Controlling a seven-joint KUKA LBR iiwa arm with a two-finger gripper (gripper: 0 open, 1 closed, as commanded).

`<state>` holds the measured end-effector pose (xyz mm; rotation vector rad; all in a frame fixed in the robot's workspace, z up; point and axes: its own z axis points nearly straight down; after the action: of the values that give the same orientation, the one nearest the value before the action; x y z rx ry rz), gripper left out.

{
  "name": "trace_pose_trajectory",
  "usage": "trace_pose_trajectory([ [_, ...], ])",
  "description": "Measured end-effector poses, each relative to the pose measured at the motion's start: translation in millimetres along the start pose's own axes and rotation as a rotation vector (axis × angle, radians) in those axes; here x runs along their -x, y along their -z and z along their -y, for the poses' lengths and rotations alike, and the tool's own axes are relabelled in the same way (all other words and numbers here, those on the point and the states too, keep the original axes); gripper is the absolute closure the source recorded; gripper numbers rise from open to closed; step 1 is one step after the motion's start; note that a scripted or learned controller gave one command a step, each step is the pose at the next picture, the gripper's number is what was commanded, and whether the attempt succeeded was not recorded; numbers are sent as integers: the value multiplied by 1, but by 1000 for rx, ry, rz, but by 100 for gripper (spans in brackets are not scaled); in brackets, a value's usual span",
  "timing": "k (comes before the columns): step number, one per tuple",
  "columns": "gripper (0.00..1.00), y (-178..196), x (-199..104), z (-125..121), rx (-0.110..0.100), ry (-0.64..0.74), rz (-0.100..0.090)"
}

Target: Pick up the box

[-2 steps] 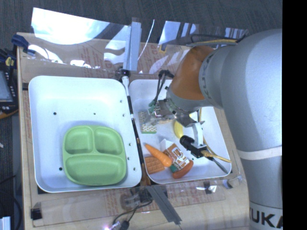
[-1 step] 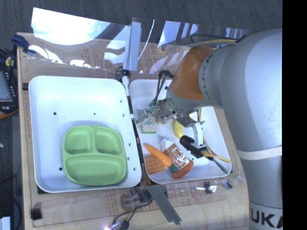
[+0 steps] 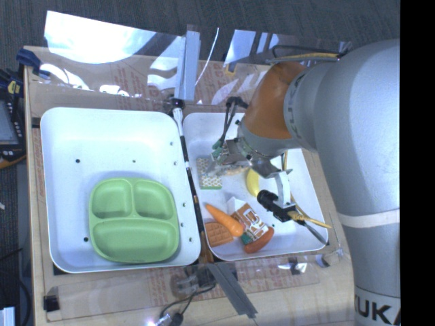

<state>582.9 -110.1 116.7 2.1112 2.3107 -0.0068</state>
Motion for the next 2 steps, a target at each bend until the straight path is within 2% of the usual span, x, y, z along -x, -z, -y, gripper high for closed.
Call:
trace_pose_trajectory([
  [1,100,-21,-13,-13,2,638,-5],
  [2,0,-16,2,-14,9,624,20],
])
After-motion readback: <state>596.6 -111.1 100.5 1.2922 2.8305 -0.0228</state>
